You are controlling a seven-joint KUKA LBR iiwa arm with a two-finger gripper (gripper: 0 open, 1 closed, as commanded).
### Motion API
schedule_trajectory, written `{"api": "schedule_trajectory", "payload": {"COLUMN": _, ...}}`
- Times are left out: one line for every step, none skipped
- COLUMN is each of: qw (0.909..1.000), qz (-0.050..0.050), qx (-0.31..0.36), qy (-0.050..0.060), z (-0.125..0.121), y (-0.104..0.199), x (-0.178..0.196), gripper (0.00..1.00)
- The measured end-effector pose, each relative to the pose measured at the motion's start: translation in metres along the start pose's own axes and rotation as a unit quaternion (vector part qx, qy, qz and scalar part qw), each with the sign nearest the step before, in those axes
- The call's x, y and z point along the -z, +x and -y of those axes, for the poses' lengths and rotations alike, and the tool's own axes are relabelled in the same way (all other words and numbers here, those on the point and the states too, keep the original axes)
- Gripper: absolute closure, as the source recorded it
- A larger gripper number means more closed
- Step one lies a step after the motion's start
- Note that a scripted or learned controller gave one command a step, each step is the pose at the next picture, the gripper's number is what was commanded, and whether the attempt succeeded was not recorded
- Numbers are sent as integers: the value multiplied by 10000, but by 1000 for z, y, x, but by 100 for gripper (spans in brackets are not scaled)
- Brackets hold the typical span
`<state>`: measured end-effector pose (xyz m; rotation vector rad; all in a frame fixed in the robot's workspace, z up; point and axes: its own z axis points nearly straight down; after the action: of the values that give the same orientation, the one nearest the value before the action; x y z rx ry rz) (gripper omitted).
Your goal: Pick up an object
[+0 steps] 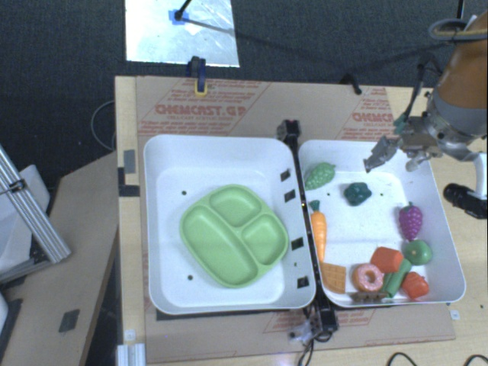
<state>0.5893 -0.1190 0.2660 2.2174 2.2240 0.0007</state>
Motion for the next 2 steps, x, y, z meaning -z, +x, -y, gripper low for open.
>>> {"api": "schedule_trajectory", "payload": {"qw": 10000, "qz": -6, "qx": -9, "qy": 23, "z": -1, "y": 3, "x": -63, "gripper": 0}}
{"api": "schedule_trajectory", "payload": {"qw": 10000, "qz": -3, "qx": -11, "qy": 20, "z": -8, "y": -4, "x": -119, "gripper": 0}}
